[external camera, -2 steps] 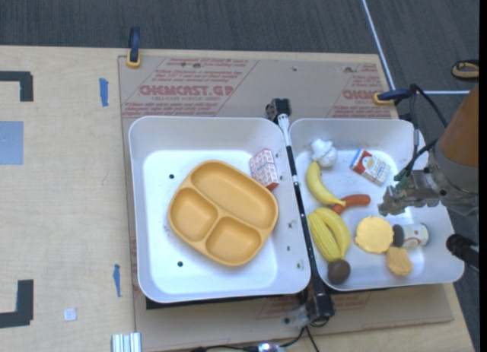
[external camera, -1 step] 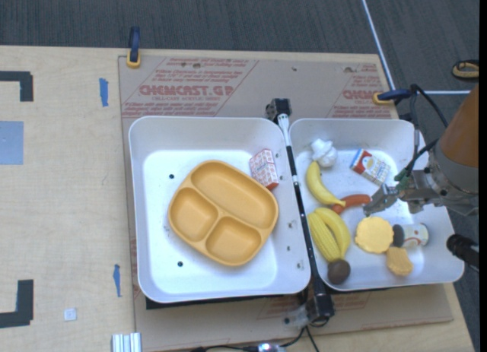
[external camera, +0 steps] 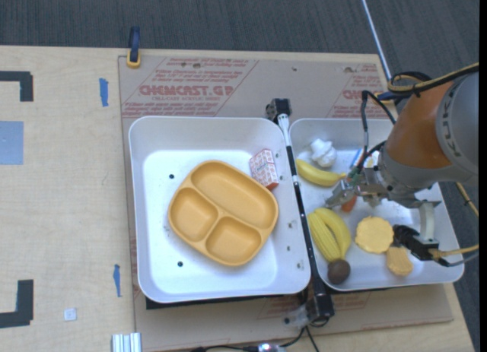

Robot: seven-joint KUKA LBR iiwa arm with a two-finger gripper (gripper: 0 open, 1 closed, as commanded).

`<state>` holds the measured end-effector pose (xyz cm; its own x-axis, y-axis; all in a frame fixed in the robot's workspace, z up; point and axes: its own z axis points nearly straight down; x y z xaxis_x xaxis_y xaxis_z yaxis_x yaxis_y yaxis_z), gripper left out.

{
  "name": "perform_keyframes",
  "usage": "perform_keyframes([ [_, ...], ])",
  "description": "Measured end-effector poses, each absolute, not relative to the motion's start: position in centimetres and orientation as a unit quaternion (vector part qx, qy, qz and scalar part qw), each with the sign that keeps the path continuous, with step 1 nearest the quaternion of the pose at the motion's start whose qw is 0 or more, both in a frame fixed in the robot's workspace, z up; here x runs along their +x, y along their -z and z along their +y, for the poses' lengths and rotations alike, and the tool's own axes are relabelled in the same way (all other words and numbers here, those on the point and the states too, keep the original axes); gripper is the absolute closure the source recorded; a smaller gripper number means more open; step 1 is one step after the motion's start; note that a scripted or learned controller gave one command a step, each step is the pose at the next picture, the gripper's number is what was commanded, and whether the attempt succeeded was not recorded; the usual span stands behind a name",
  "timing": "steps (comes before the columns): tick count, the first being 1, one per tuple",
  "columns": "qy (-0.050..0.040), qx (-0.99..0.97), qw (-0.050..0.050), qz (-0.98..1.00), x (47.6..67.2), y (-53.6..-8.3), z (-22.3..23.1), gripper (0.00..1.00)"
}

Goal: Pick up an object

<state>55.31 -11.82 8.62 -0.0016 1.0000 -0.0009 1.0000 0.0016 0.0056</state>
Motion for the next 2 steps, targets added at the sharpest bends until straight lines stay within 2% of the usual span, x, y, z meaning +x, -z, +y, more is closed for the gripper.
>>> perform_keyframes([
  [1, -0.0023, 0.707, 0.004, 0.707, 55.4, -9.7, -11.9, 1.0],
  [2, 0.0001, 0.707, -0.001, 0.707, 48.0, -18.5, -6.5, 1.0],
])
